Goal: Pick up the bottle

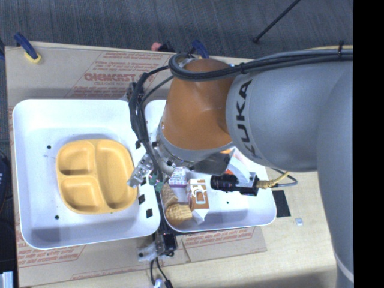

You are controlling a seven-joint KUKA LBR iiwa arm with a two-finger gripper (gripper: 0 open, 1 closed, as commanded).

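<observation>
The arm's orange band and grey wrist hang over the right bin and hide most of what lies in it. My gripper pokes out below the wrist, low over the ridge between the two bins. Just right of it lies a small item with a white and purple label, perhaps the bottle, with a bit of green beside it. I cannot tell whether the gripper touches either one.
A yellow divided plate lies in the left bin. In the right bin's front corner lie a round brown biscuit-like item and a small brown and white carton. A black cable plug juts from the wrist.
</observation>
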